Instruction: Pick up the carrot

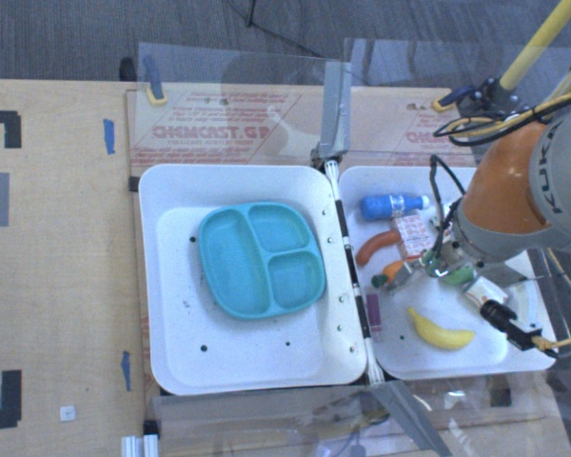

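Note:
The carrot [391, 273] is a small orange piece with a green end, lying in the right bin [476, 358] near its left side. My gripper [426, 268] is low in that bin, right up against the carrot's right end. The arm's grey body and orange band [500, 193] hang over the bin's right half and hide what lies beneath. Whether the carrot sits between the fingers is not visible.
In the right bin lie a blue bottle [392, 205], a red sausage [377, 246], a red-and-white packet [414, 235] and a banana [441, 330]. A teal divided plate [261, 259] sits in the left bin [171, 350]. A purple item [372, 313] rests by the divider.

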Controlling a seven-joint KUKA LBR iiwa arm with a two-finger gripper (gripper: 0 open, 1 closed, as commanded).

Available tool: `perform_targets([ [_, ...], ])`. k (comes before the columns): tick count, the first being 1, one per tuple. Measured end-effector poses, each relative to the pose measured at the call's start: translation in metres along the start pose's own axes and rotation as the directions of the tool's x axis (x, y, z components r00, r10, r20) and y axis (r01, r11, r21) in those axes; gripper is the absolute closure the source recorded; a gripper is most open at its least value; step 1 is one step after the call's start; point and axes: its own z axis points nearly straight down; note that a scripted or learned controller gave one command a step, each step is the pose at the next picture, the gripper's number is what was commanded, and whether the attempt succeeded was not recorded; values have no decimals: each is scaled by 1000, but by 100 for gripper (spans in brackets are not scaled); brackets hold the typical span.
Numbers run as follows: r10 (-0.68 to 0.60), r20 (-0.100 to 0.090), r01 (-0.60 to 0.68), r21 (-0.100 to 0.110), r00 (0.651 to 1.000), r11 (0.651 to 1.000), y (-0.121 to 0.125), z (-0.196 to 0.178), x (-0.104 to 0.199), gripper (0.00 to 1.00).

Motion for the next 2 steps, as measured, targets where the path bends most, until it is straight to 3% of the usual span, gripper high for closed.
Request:
perform_targets([
  [1, 4, 8, -4, -6, 1000, 1000, 0, -11, -3, 100],
  [2, 510, 1, -510, 8, 860, 860, 27, -96, 50, 100],
])
